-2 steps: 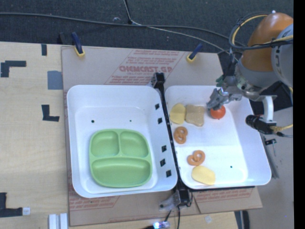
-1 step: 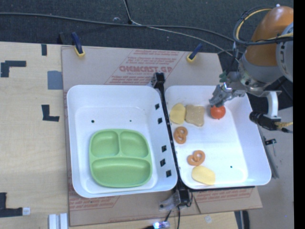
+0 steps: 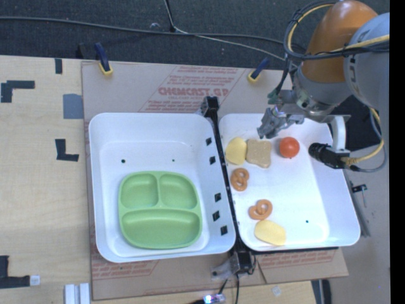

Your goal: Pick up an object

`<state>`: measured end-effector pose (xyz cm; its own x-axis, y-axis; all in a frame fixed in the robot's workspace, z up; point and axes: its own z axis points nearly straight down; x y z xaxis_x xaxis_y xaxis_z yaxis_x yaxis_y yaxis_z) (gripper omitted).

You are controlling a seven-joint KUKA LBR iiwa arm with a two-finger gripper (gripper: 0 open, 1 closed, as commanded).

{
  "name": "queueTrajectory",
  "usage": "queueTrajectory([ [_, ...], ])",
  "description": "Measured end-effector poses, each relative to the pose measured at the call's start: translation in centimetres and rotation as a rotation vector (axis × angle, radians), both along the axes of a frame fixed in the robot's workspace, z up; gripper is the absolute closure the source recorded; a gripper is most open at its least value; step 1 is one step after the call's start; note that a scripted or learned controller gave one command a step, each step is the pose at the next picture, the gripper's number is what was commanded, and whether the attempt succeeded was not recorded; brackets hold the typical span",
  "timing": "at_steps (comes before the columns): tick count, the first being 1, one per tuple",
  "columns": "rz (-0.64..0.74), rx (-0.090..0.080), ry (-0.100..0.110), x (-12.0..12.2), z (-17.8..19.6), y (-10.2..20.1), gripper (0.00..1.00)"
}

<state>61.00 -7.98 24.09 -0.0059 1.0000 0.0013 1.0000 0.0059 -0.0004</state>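
The right bin holds a yellow round piece, a tan bread slice, a red tomato, two orange pretzel rings and a yellow lemon-like piece. My gripper hangs over the far part of this bin, just above and behind the bread slice, between the yellow round piece and the tomato. Nothing shows between its fingers.
The left bin holds a green sectioned plate. A black divider runs between the bins. Two blue and yellow clamps sit on the cardboard's far edge. Cables cross the dark floor behind.
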Motion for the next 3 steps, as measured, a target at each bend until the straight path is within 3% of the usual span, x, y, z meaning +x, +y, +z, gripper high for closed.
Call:
queueTrajectory([
  [3, 0.001, 0.000, 0.000, 2.9, -2.1, 18.1, 1.00],
])
